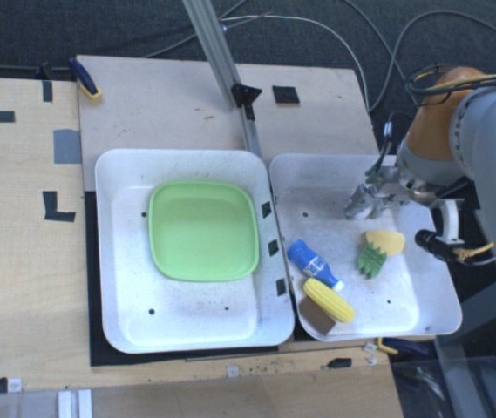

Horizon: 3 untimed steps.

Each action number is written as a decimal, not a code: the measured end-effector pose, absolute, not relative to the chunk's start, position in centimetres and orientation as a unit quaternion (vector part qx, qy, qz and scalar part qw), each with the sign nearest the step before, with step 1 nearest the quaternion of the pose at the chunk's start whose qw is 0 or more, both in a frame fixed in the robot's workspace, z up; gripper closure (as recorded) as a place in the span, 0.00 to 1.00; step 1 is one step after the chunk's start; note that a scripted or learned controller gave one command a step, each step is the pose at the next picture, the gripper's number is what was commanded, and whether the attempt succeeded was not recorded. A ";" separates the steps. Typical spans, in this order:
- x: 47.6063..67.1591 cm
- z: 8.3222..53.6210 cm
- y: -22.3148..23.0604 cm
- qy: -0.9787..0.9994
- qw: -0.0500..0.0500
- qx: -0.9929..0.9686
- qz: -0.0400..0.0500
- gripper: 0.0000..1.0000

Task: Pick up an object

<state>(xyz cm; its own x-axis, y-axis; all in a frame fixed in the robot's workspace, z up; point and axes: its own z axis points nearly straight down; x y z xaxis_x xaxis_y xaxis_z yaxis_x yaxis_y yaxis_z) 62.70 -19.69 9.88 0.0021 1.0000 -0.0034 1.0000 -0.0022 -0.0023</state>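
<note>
The right bin (317, 190) holds a blue bottle (312, 264), a yellow corn cob (329, 300) lying over a brown block (316, 320), and a yellow and green toy (377, 251). My gripper (368, 200) hangs low over the bin's upper right part, just above the yellow and green toy and apart from it. Nothing shows between its fingers. A light green square plate (204, 230) lies in the left bin (125, 233).
A slanted metal pole (217, 46) crosses above the bins' far edge. Cables (317, 24) loop over the dark floor behind the bench. A clamp with a yellow tip (85, 80) sits at the bench's far left corner.
</note>
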 end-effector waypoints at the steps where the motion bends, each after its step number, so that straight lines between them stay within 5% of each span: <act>1: 61.9 14.7 -19.4 0.707 0.002 0.707 0.001 1.00; 3: 61.2 24.5 -18.8 0.707 0.002 0.707 0.001 1.00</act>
<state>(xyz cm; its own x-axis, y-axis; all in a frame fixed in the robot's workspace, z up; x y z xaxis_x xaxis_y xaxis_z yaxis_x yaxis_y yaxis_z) 61.21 -18.85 24.48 -0.0008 1.0000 -0.0010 1.0000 0.0008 0.0046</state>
